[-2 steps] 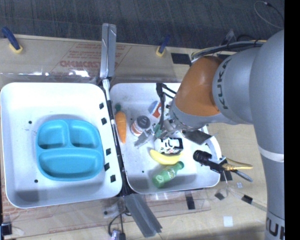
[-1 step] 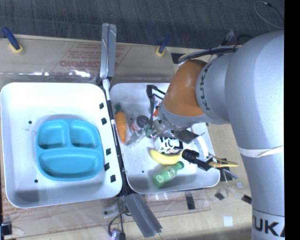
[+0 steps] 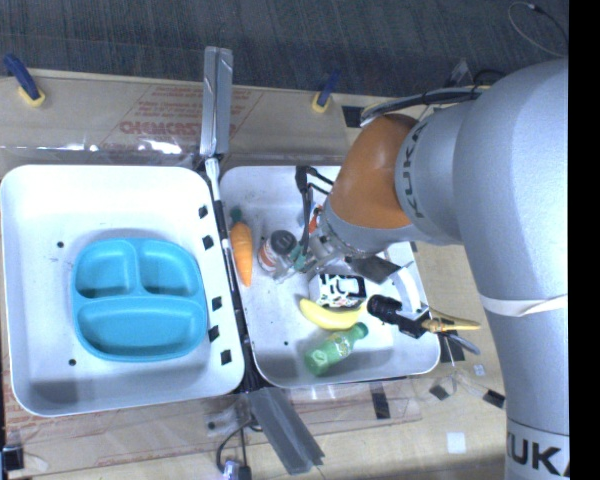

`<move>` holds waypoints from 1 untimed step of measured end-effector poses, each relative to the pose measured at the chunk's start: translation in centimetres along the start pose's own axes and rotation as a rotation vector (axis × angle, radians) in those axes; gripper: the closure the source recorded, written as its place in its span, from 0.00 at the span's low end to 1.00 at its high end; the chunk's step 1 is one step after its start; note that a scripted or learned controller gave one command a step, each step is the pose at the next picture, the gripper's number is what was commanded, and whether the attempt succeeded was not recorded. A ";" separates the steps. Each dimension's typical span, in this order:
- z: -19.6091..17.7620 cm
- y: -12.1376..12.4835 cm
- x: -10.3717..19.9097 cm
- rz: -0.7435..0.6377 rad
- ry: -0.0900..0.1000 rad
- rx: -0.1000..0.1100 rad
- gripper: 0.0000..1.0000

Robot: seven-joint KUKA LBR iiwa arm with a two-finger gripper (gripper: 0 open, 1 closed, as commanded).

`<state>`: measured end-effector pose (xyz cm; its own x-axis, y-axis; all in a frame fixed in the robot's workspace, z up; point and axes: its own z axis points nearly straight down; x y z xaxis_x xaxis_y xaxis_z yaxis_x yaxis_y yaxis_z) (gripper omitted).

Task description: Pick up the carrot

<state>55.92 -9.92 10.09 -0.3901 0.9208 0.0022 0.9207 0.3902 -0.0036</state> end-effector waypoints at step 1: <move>-9.1 5.7 7.8 -0.170 -0.002 -0.002 1.00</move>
<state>58.16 -0.53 19.19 -0.5401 0.8416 0.0009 0.8416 0.5401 -0.0013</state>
